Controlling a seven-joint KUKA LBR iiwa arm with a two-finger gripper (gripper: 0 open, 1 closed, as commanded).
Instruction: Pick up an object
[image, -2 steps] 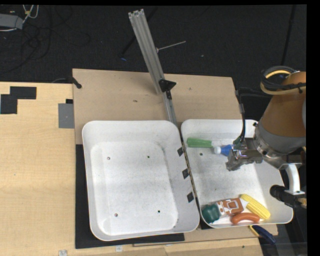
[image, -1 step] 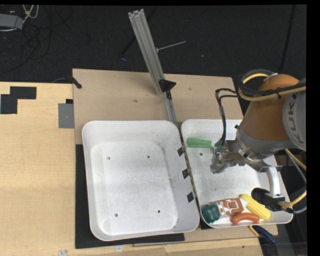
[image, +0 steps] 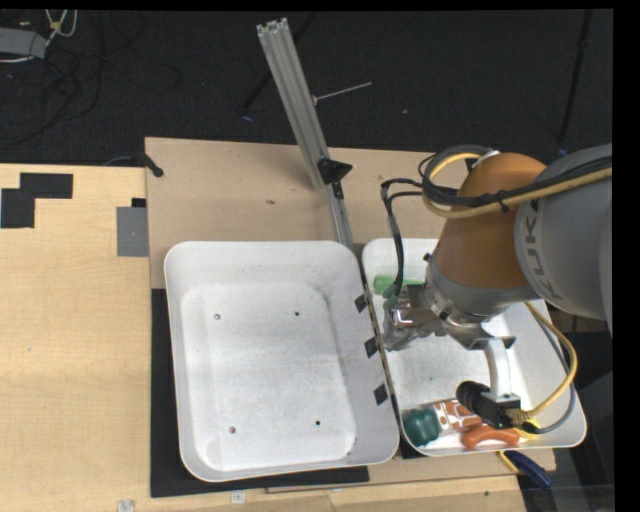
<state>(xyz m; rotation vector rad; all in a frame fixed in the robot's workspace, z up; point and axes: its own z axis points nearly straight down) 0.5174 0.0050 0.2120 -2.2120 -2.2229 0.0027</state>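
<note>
Whether the pincer (image: 400, 322) grips anything I cannot tell, low in the right shallow white bin (image: 560, 420) on the pale wooden bench (image: 70, 350).

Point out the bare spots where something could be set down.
The shallow white left bin offers bare floor from rim to rim. The right white bin is crowded: the grey arm overhangs it, and a green object and orange object fill its near corner.

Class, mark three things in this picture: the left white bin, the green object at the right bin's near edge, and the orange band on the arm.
left white bin (image: 200, 262), camera view, far-left rim
green object (image: 422, 426), camera view, its middle
orange band (image: 480, 235), camera view, its middle
</note>
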